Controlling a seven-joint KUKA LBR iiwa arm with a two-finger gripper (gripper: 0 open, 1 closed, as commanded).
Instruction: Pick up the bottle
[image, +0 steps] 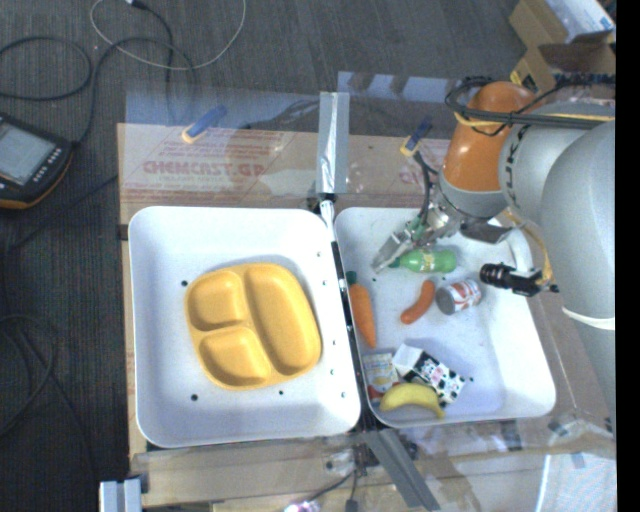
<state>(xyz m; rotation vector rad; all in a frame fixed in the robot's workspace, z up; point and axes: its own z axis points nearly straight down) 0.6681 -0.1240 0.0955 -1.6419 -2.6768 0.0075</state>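
A small green bottle (428, 262) lies on its side in the upper part of the right bin (520, 350). My gripper (398, 248) reaches down from the orange-banded wrist and hangs just above and left of the bottle's left end. Its fingers (384, 260) look spread in a narrow V, slanting down to the left. Nothing sits between them, and the bottle rests on the bin floor beside them.
The right bin also holds a carrot (362, 312), a small orange sausage (418, 302), a can (460, 295), a banana (412, 398), a black-and-white box (440, 376) and a small packet (378, 370). A yellow compartment tray (255, 325) lies in the left bin (160, 260).
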